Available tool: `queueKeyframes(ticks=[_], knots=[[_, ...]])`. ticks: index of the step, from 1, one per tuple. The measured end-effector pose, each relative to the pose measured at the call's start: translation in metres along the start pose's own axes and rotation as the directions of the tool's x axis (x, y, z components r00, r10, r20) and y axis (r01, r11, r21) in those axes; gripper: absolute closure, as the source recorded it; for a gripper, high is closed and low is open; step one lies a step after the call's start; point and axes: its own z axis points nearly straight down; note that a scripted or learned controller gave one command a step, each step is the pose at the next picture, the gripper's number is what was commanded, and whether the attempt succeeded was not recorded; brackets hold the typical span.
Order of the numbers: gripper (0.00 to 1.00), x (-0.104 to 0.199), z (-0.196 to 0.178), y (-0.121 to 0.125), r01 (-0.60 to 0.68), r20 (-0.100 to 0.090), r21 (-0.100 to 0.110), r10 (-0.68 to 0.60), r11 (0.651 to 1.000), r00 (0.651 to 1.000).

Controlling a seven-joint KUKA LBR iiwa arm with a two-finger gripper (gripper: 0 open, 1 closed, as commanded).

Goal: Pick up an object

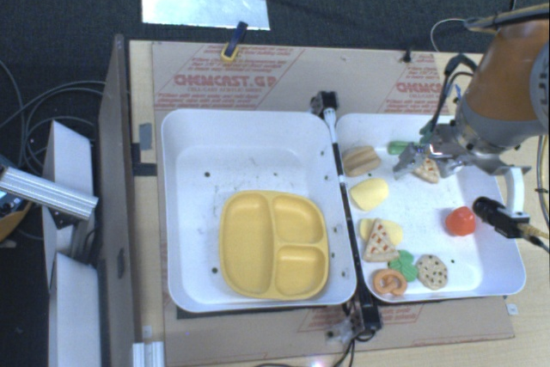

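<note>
Bright, even overhead light; soft shadows, slightly grainy.

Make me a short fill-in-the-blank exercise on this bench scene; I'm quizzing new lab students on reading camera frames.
1. The yellow divided tray lies in the ____ bin of the camera view.
2. The tray has ____ compartments.
3. The end effector hangs over the ____ bin, near a pizza slice.
4. The tomato is coloured ____.

Missing words: left; three; right; red
</note>
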Motion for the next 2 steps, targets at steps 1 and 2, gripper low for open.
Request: queueKeyframes(ticks=[1,2], knots=[[0.0,-0.049,-0.022,0.019,-0.003,0.002,-0.005,0.003,1.0,1.0],[0.0,-0.1,0.019,0.033,-0.003,0.003,-0.003,0.003,1.0,1.0]])
